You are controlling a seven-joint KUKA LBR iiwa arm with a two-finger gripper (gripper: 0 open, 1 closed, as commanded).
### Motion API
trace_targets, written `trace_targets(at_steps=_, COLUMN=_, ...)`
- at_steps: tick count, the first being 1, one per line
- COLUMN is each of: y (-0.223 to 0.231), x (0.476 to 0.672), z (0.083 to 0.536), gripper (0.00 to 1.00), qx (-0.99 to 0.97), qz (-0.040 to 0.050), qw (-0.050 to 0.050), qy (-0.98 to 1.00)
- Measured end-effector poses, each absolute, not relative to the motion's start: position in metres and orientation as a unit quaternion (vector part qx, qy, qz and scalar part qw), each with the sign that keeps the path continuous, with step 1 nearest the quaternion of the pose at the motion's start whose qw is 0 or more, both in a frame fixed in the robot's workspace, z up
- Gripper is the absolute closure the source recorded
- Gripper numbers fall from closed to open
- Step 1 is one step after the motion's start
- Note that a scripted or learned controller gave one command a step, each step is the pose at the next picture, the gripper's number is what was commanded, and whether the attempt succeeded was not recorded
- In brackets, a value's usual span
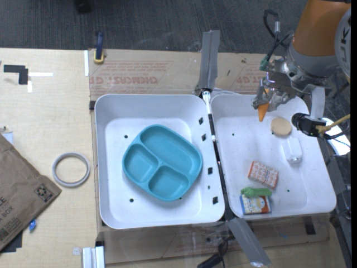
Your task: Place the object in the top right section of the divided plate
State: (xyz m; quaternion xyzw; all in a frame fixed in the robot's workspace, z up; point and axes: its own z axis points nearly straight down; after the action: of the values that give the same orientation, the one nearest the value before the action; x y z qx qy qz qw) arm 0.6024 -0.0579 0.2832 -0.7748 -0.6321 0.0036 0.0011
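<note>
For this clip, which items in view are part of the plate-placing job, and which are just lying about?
Part of the job: claw, orange carrot between its fingers, blue divided plate.

Lying about: tan round piece, red-patterned packet, green-topped box, clear item, tape ring, brown bag.

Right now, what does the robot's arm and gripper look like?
The arm has a broad orange band over grey metal near the wrist. Black cables loop beside it. The gripper is a compact grey metal assembly with small greenish and dark parts.
</note>
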Motion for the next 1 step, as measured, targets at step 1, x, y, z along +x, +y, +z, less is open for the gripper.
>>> trace_targets(at_steps=1, y=-0.0654, x=0.6280, z=0.2208, gripper=1.00, qx=-0.698, qz=0.0023, qw=0.001, qy=-0.716)
